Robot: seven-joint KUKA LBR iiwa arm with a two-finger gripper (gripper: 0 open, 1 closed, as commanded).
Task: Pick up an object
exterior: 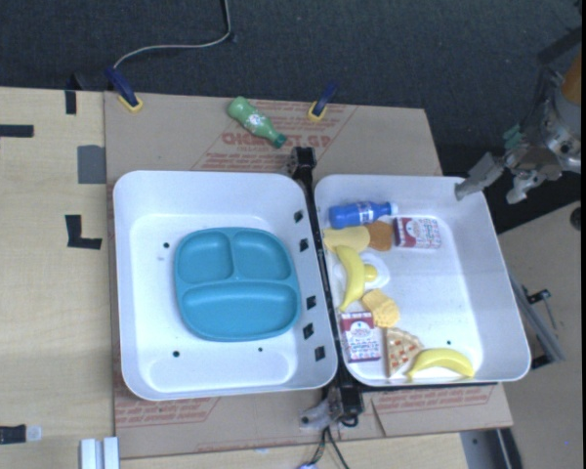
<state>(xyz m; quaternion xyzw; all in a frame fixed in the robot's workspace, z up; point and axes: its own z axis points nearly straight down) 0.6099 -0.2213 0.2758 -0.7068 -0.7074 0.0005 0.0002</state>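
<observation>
Closest to the lens, along the bottom edge, runs the wooden tabletop (39, 360) with a cardboard sheet (391, 130) laid over it. On the cardboard sit two white bins, touching along their inner edges. The left bin (142, 213) holds a blue divided plate (237, 283), lying flat near its middle. The right bin (459, 281) holds the small things, all crowded toward its left side. A blue bottle (361, 213) lies on its side near the top. Just right of it lies a red and white packet (417, 233), with a brown round piece (380, 234) between the two. Below the bottle a banana (352, 272) curves downward, overlapping a white ring (373, 274). Under that sits a yellow ridged piece (382, 308), then a red box (360, 340) and a pizza slice (401, 348) side by side. A second banana (439, 362) lies at the bottom, touching the slice. Beyond the bins, a green bottle (255, 121) lies on the cardboard.

The gripper (498, 179) hangs at the upper right corner of the right bin, well apart from the objects, its fingers spread with nothing between them.
</observation>
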